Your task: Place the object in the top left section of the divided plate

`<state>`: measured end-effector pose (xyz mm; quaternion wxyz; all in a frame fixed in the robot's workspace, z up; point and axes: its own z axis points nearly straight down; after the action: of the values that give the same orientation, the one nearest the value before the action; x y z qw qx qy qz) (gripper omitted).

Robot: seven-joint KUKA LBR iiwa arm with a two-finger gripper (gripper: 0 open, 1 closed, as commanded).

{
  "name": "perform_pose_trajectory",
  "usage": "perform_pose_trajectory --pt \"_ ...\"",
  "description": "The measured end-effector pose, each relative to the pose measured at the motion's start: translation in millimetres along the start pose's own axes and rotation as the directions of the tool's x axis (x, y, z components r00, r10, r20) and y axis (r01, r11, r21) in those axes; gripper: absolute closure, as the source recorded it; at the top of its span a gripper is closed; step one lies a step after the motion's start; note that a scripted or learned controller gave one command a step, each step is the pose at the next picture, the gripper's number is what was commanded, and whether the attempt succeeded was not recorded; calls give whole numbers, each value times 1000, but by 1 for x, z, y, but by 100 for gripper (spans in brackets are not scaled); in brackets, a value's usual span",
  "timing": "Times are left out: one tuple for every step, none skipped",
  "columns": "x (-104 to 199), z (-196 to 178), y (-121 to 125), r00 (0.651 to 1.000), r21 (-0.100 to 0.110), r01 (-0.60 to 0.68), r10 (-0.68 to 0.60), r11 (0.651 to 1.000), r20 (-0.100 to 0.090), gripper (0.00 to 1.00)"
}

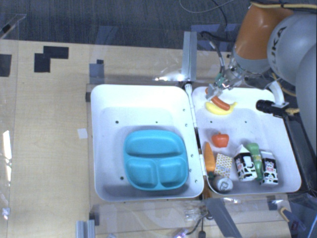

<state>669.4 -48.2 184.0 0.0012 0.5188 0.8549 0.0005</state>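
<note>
Pale wooden benchtop runs under two shallow white bins set side by side, with dark carpet beyond. Using the blue three-section plastic plate [156, 163] as my marker: it lies flat in the left bin [109, 113], its one long section on the far side and two smaller ones nearer me.

Up and to the right of the plate, across the divider, the grey arm's two-finger gripper [221, 85] hangs over the far end of the right bin [290, 148]. Just beneath it rests a yellow banana-shaped toy with a red-orange piece on top [220, 105], which I take to be the object in question. Whether the tips are spread or pinched, I cannot tell from here, and nothing looks caught between them.

That toy is probably light, hollow plastic, smooth and curved, so it may squirt sideways; pinching across its middle seems safest.

Right of the plate's near edge lie an orange carrot-like piece [209, 158], a small red-orange toy [221, 140], a silver can [224, 184], and black-and-white cartons [256, 168].
</note>
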Motion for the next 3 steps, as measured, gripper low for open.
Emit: perform_pose_trajectory --pt "33 0 -2 975 0 222 -222 975 -1 100" --pt "111 0 -32 904 0 427 -427 904 -2 100" --pt "188 -105 -82 681 -3 732 -732 681 2 100"
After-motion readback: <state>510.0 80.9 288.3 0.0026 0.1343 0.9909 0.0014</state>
